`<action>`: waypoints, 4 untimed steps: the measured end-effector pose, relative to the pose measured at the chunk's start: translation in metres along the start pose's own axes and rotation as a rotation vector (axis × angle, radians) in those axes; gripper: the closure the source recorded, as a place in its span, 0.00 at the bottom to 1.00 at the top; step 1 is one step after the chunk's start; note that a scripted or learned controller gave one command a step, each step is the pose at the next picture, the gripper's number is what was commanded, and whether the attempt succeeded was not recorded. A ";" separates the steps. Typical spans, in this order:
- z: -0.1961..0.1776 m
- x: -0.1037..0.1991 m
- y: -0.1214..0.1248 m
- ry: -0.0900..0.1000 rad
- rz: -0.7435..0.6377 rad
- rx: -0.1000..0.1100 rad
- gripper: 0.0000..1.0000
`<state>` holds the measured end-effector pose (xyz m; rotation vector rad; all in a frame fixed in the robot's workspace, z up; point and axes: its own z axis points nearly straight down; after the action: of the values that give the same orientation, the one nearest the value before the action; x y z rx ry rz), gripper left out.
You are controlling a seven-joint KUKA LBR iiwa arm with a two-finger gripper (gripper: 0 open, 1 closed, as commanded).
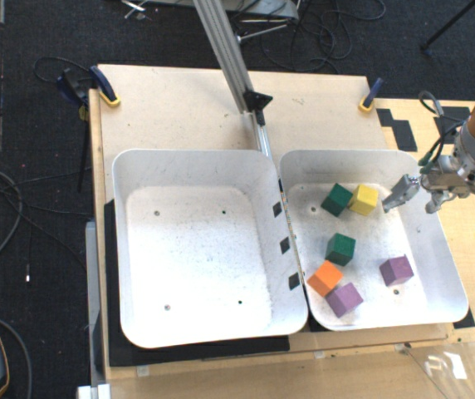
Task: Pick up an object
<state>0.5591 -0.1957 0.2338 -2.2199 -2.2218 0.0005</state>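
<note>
Several small cubes lie in the right bin (445,248). A green cube (336,199) touches a yellow cube (364,199) near the bin's back. Below them sit a second green cube (341,248), an orange cube (326,278), a purple cube (345,298) beside the orange one, and another purple cube (396,269). My gripper (418,196) hovers over the bin's back right part, just right of the yellow cube. It is open with nothing between its fingers.
The left bin (138,223) sits beside the right one on the wooden bench (188,115). A slanted metal pole (225,44) rises from the back between the bins. Clamps hold the board's back corners.
</note>
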 end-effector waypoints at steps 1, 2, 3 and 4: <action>0.113 -0.020 0.088 -0.005 0.000 -0.021 0.00; 0.136 0.057 0.099 -0.001 -0.008 -0.007 0.00; 0.127 0.053 0.097 -0.003 -0.004 -0.004 1.00; 0.033 0.122 0.077 0.001 -0.007 -0.009 1.00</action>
<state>0.6358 -0.0736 0.2007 -2.2159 -2.2338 -0.0113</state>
